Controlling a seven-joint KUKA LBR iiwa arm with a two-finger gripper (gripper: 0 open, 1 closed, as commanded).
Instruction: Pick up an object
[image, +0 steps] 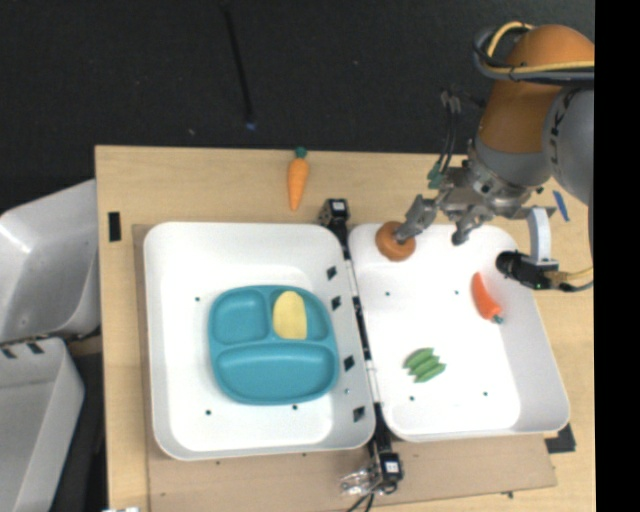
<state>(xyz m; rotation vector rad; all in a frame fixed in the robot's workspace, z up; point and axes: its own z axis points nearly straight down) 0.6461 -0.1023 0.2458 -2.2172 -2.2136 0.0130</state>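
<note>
My gripper (436, 230) hangs over the back of the right bin (450, 420), open, with its fingers spread wide and nothing between them. Its left fingertip (407, 232) sits right at a round brown object (391, 246) in that bin's back left corner. A small red-orange piece (486, 298) lies near the bin's right side. A green pea pod (425, 364) rests toward the front middle.
The left bin (180, 420) holds a blue divided plate (255, 370) with a yellow piece (290, 315) in its back right section. A toy carrot (297, 178) lies on the bench behind the bins. Black clips run along the seam between the bins.
</note>
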